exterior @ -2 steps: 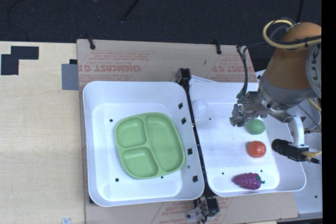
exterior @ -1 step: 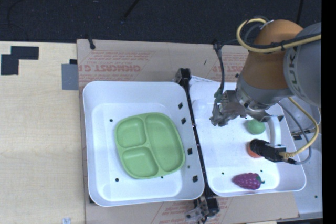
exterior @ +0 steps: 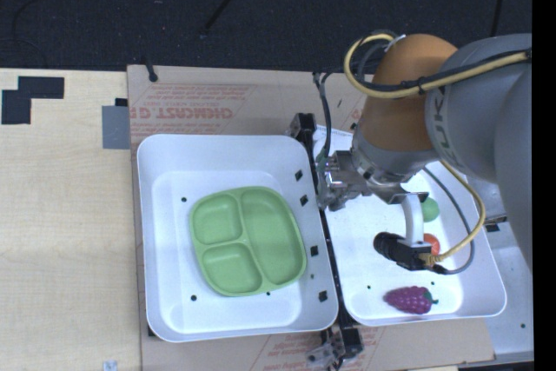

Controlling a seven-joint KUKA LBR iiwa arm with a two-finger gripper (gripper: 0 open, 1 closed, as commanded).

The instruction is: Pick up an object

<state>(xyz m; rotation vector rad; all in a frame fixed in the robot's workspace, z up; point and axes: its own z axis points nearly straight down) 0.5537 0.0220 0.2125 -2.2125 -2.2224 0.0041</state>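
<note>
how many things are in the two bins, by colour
green: 2 (divided plate in the left bin, small round thing in the right bin)
purple: 1 (grape bunch, right bin)
orange-red: 1 (small piece, right bin, partly hidden)
total: 4

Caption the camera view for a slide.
Grey arm over right-hand white bin with purple toy grape bunch; green three-compartment plastic plate in left-hand white bin.
</note>
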